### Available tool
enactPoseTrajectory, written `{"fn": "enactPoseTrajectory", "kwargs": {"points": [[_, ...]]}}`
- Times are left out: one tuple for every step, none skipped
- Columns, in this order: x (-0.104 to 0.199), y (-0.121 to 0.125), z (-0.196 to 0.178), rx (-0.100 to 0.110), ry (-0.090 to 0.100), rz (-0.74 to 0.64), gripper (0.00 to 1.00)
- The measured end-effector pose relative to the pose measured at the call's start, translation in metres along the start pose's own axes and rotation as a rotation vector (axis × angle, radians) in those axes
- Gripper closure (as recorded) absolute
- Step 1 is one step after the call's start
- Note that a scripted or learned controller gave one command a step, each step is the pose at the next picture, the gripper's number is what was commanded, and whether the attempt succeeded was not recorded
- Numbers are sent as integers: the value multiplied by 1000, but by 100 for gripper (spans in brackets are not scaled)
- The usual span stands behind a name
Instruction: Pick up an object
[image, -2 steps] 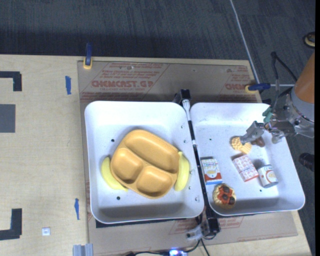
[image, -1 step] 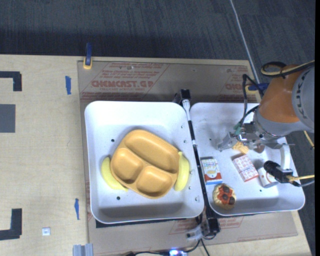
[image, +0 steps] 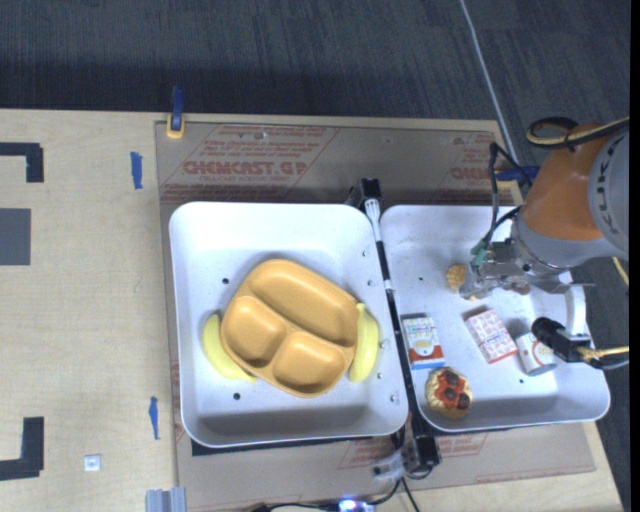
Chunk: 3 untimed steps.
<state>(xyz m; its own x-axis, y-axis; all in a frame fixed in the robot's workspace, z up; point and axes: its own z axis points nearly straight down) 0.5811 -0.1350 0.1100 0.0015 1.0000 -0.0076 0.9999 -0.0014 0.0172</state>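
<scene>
My gripper (image: 487, 272) hangs low over the back of the right bin (image: 590, 400), below the orange band of the arm. Just left of it lies a small tan lump (image: 457, 277), close to the gripper; whether they touch I cannot tell. In front of the gripper a red-and-white patterned packet (image: 490, 334) lies flat. Further left is a small white carton with a red label (image: 421, 338). A round pizza-like toy (image: 448, 391) sits at the bin's front left. A small white and red item (image: 537, 357) lies to the right of the packet.
The left bin (image: 190, 300) holds a large orange divided plate (image: 288, 325), with a yellow banana (image: 216, 350) at its left and another (image: 365, 343) at its right. A black divider (image: 385, 270) runs between the bins.
</scene>
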Motion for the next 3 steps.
{"fn": "enactPoseTrajectory", "kwargs": {"points": [[-56,-54,-71,15,6,0,100],[-90,-100,-91,18,8,0,100],[2,-48,-90,14,7,-3,100]]}}
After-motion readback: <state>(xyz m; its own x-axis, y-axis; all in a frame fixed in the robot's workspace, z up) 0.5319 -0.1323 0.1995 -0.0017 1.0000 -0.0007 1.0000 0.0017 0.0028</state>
